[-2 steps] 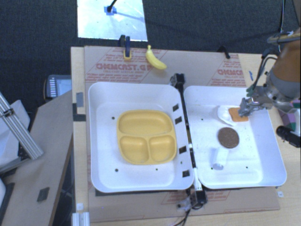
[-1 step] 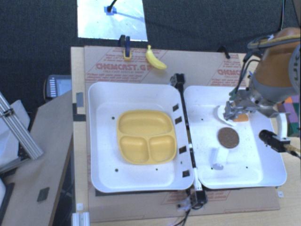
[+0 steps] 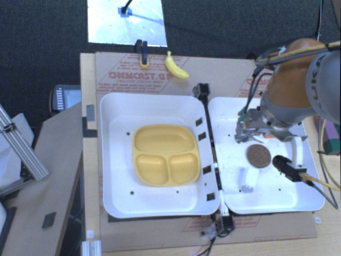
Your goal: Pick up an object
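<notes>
My gripper point(image 3: 246, 133) hovers just beside the flat brown round disc point(image 3: 258, 156); finger state indeterminate. Disc judged light, stiff, thin: grasp across its rim.

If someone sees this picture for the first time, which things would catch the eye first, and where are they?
The yellow divided tray stands out most, lying in the middle of the left bin. Next comes the grey and orange arm reaching in from the right over the right bin, above a brown disc. A yellow banana lies on the cardboard behind the bins.
</notes>
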Robot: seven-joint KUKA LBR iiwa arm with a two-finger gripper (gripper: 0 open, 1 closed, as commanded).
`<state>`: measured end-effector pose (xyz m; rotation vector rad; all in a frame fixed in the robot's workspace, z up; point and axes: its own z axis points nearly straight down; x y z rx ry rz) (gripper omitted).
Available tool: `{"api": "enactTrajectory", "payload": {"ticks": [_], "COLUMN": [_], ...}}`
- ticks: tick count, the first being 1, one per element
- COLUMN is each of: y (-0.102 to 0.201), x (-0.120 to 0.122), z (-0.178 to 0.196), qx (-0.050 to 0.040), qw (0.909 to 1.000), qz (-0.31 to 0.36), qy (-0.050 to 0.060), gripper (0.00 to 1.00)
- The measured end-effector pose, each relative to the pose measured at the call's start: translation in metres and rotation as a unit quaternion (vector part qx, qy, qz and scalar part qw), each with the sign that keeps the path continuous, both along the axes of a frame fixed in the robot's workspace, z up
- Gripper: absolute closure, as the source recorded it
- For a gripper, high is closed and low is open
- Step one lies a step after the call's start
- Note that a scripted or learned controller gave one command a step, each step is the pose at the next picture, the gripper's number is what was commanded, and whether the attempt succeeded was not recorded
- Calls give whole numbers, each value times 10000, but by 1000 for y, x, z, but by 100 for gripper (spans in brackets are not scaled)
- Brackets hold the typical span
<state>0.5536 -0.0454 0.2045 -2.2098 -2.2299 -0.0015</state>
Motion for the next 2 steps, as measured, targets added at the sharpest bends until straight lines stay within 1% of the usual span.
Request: {"api": "enactTrajectory", "payload": {"ticks": [1,2], "y": [51,103], "x": [-19,-32], "z": [-5,-4], "qx": [1,3], "qw": [10000,10000], "qz": [3,7], "qy": [3,2], "gripper": [100,100]}}
